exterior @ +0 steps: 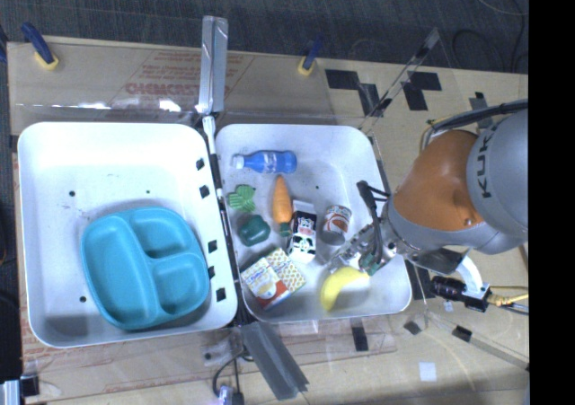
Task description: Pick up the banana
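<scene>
— Where's the banana [342, 286]?

— Just the one, lying in the right bin [388, 180], down near its front right corner. It's yellow, curved, and flat on the bin floor.

— And the pincer [368, 255]?

— Right above the banana, at its upper end, so close that I can't say whether they touch. The metal parts are too jumbled from here to tell if it's open or closed, and I don't see the banana lifted.

— What else is in that bin?

— One small tin can [336, 222] just left of the pincer. One black-and-white carton [304, 233] beside the can, one orange carrot [282, 200] above it. One blue bottle [266, 162] lying on its side near the back. Two green pieces: a lighter one [241, 199] and a darker one [252, 230] below it. One colourful snack box [273, 279] at the front, left of the banana.

— The other bin?

— The left bin [54, 161] holds one teal divided tray [144, 266], three compartments, toward the front.

— So two bins on the worktop [377, 80]?

— Two, side by side. The single arm [454, 192] comes in from the right, its orange band over the right bin's edge.
</scene>
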Robot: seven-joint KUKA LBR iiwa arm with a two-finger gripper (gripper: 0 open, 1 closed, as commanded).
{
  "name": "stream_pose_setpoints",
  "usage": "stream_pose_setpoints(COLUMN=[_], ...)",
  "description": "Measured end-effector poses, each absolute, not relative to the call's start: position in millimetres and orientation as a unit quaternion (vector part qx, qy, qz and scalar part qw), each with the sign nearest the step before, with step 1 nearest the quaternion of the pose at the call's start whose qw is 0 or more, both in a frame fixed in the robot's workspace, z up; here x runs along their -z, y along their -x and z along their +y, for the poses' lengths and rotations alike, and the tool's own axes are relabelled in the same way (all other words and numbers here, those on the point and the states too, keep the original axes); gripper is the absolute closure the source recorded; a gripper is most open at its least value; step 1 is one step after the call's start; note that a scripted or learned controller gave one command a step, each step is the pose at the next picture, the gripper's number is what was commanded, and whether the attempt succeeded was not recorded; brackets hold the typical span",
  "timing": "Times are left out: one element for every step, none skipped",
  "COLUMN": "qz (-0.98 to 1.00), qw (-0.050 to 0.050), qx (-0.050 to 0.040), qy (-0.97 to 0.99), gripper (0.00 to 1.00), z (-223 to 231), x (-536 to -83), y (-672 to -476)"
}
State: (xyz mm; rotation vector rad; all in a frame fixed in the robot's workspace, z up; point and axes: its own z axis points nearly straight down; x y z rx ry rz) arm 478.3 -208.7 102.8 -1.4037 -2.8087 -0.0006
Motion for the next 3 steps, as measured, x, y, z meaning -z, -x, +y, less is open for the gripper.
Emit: stream_pose_setpoints(qz=[-0.895,-0.896,-0.896], qw=[0.001,0.000,0.000], qx=[0.0001,0.0001,0.0000], qy=[0.447,0.445,0.445], gripper=[0.00,1.00,0.00], z=[-208.8,-208.3,-208.2], x=[-102.8,-112.9,-112.9], y=[-478.3,-479.3,-479.3])
